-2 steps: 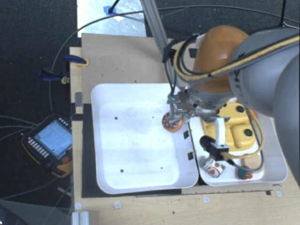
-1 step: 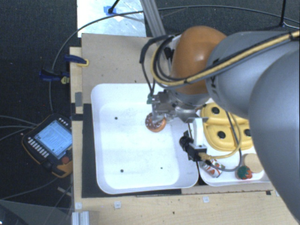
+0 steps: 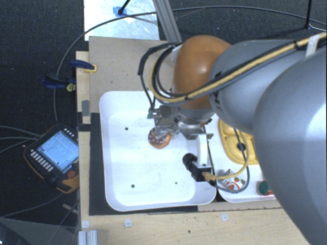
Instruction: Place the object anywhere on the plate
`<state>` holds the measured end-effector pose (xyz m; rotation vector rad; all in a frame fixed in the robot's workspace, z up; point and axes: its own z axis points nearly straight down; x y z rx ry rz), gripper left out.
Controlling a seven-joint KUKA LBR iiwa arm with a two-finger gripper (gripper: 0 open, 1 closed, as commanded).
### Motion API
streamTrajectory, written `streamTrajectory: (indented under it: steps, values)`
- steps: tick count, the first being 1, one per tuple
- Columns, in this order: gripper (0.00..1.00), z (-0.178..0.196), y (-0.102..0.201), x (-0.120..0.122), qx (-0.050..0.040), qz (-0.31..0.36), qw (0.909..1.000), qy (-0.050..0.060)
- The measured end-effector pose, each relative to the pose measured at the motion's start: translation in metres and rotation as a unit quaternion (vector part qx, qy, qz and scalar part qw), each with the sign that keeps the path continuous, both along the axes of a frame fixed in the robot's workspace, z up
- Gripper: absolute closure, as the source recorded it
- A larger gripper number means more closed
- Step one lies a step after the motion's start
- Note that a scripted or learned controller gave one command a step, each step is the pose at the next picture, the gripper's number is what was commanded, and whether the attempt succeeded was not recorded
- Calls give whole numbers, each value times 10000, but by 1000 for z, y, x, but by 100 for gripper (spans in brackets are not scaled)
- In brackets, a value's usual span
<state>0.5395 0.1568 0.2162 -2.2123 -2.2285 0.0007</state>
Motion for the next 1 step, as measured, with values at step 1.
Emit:
streamTrajectory:
  steps: [1]
  values:
    - [0, 1, -1, 0, -1, -12, 10000, -5]
